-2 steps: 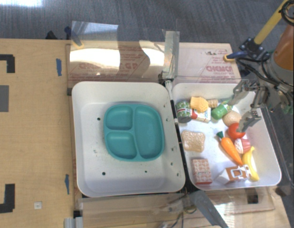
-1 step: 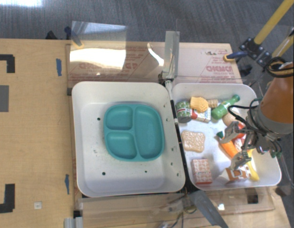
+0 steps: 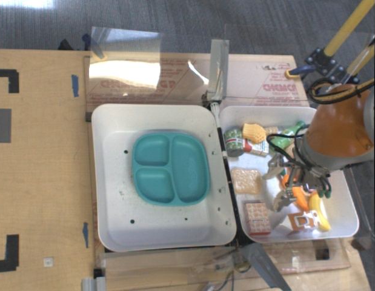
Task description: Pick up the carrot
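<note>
Well, the gripper (image 3: 284,187) sits low in the right bin (image 3: 348,220), fingers apart around the carrot's (image 3: 299,194) left end — crowded against a banana (image 3: 319,214) and crackers (image 3: 246,180), while the bin's near-right corner offers room.

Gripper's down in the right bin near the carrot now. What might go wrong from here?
1. The carrot lies tight against the banana, so the gripper may catch both.
2. An orange-and-white box sits just below and could get shoved.
3. The arm covers part of the carrot, so grasp alignment is uncertain.
</note>
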